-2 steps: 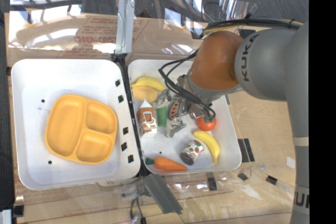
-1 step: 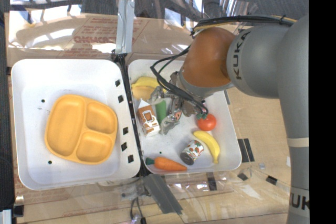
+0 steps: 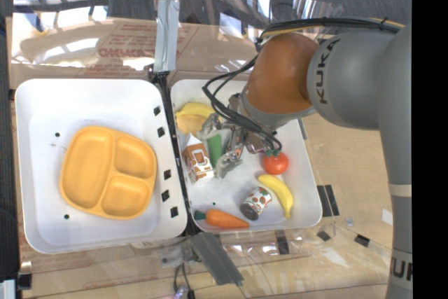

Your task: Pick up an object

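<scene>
Trouble from the camera view looks most likely to come from crowding: the claw (image 3: 225, 145) hangs low in the right bin (image 3: 308, 182), right among a green item (image 3: 215, 145), a small carton (image 3: 198, 162) and a yellow fruit (image 3: 192, 115), all lying close together. Whether its fingers are spread or pinching I cannot tell, since metal parts and cables blur into the clutter there, and nothing can be seen clearly held between them. If the claw closes here, my guess is it could catch two things at once, or nudge the carton against the bin's left wall and let the green item slip out sideways. The loose black cables looping off the wrist sag toward the tomato (image 3: 276, 162) and could drag on it as the arm lifts. Candidates for the pick all sit in this bin: besides those under the claw, a banana (image 3: 279, 194) lies near the right wall, a small printed can (image 3: 256, 204) just beside it, and a carrot (image 3: 225, 220) along the front edge. These three lie apart from the claw and look easier to reach, though the carrot lies tight to the rim. The left bin (image 3: 35, 108) holds a yellow divided tray (image 3: 108, 171), well apart from the work. The arm's orange band (image 3: 280, 73) hides the back of the right bin, so what lies under it is unknown. The surface (image 3: 343, 150) shows past the bin at the right.
</scene>
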### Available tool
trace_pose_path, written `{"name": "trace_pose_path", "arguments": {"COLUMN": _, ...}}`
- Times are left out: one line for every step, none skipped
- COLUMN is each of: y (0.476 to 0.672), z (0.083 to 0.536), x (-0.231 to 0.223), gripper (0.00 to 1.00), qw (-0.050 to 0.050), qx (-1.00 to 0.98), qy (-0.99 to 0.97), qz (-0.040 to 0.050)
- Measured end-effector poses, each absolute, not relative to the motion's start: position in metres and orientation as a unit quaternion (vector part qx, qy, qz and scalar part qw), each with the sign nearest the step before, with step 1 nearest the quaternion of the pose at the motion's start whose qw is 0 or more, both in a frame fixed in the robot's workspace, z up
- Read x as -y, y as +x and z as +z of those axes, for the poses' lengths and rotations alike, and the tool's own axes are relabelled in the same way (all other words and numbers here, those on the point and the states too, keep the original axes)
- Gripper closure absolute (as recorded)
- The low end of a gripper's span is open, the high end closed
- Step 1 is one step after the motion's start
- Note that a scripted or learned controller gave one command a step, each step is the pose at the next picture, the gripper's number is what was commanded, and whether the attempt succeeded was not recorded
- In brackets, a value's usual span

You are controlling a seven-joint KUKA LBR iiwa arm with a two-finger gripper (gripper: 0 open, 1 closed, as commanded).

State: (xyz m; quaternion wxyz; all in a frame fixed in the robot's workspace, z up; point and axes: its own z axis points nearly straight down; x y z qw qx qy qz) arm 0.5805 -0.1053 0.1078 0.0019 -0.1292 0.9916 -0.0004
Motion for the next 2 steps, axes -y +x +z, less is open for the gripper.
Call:
{"name": "trace_pose_path", "arguments": {"y": 0.5903, "z": 0.1024, "x": 0.1103, "gripper": 0.00, "qw": 0.002, "qx": -0.986, "qy": -0.165, "qz": -0.0003}}
{"name": "trace_pose_path", "arguments": {"y": 0.5838, "z": 0.0937, "x": 0.1114, "gripper": 0.00, "qw": 0.001, "qx": -0.976, "qy": -0.217, "qz": -0.0002}}
